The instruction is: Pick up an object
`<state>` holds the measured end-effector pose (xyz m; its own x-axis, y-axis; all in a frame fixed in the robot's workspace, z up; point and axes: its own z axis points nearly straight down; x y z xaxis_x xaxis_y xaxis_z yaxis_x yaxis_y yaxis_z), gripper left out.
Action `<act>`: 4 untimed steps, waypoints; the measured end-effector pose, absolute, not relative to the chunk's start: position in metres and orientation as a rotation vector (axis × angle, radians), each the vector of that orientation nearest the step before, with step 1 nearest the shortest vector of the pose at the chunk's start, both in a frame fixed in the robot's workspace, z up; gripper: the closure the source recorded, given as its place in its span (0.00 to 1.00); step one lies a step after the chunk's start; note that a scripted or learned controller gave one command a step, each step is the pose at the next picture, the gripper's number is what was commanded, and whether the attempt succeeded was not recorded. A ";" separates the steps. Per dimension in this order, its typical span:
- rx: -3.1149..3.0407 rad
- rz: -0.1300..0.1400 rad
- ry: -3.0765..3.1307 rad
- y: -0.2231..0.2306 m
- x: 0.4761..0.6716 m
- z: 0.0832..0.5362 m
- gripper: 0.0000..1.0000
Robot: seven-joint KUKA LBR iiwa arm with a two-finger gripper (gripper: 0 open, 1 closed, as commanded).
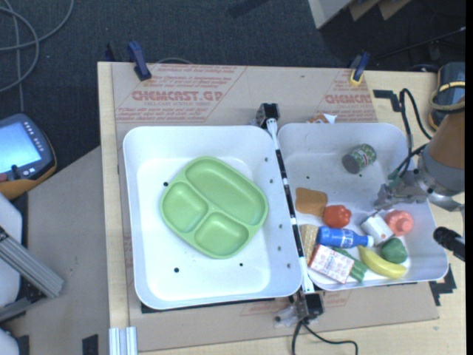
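Objects crowd the right bin's near corner: blue bottle, banana, red tomato, peach ball. Pincer sits low just beside the peach ball, nothing visibly held, so approach phase; next move needs a committed descent onto one item. Its tip is too small and blurred to tell open from closed.

A green divided plate lies in the left bin; blue clamps grip the bench's far edge.
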<state>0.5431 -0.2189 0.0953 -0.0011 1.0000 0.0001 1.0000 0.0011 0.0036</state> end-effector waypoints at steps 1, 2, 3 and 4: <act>2.205 0.013 2.219 -0.188 0.585 0.206 1.00; 2.219 0.000 2.222 -0.190 0.581 0.199 0.00; 2.204 0.006 2.221 -0.150 0.659 0.112 0.00; 2.202 0.011 2.212 -0.154 0.659 0.131 1.00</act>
